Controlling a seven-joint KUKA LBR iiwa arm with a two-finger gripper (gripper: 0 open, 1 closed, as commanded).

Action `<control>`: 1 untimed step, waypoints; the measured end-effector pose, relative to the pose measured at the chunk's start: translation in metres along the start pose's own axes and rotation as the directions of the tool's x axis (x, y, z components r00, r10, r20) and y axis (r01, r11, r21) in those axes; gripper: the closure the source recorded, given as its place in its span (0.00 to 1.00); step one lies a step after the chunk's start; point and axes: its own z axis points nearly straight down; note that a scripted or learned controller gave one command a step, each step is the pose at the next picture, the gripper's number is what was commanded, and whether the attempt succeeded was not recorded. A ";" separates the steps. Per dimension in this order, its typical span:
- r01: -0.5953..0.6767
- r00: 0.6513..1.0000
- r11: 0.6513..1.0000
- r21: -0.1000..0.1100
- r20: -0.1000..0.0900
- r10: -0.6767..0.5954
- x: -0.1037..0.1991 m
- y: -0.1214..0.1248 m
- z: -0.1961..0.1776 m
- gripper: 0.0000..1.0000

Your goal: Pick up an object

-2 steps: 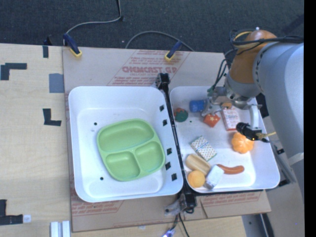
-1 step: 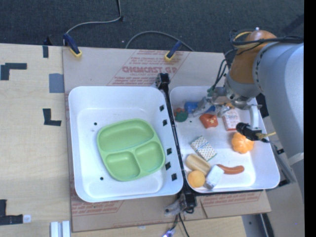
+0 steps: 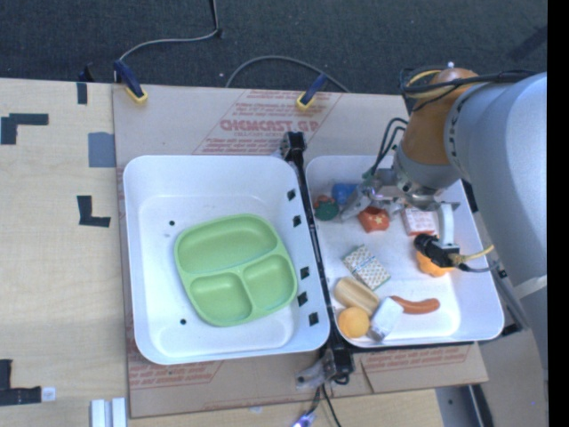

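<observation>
Wooden tabletop [image 3: 53, 238] carried a shallow white right-hand bin [image 3: 484, 327]; inside, the tool [image 3: 384, 205] hovered above a small red block [image 3: 374, 221]; grip state indiscernible.

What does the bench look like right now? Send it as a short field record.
left bin: holds green divided plate
right bin: small toys, among them orange ball, checkered block, hot dog, red piece
arm: reaches in from the right, over the right bin's far end
gripper: low over the red piece
grasp: cannot tell
</observation>
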 end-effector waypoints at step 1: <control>0.003 1.000 1.000 0.002 -0.008 -0.003 0.004 0.000 -0.009 1.00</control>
